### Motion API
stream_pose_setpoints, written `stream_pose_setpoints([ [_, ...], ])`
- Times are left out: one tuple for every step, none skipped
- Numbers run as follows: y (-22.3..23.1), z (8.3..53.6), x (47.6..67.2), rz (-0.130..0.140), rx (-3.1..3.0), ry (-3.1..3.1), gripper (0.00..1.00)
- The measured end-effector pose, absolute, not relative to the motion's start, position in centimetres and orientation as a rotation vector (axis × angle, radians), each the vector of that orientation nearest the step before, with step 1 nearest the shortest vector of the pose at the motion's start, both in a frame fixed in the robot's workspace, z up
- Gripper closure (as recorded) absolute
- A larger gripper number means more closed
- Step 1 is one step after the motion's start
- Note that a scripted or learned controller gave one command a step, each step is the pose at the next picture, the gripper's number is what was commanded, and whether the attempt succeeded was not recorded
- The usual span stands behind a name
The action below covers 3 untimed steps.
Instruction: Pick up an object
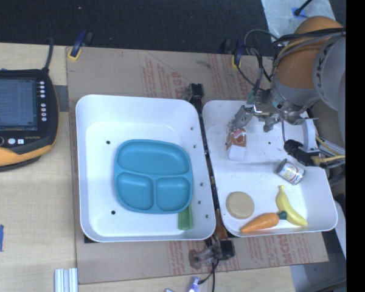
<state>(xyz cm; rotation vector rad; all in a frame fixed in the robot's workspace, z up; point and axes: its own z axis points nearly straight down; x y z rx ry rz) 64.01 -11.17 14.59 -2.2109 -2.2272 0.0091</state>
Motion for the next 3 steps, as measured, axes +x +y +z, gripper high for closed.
stream_pose_setpoints([
  [-10.8,9.1,65.6,0.01,-2.208,-2.228,0.0],
  [-10.8,10.3,65.6,0.011,-2.206,-2.231,1.0],
  [-4.2,19.2,58.4,0.006,-2.212,-2.228,1.0],
])
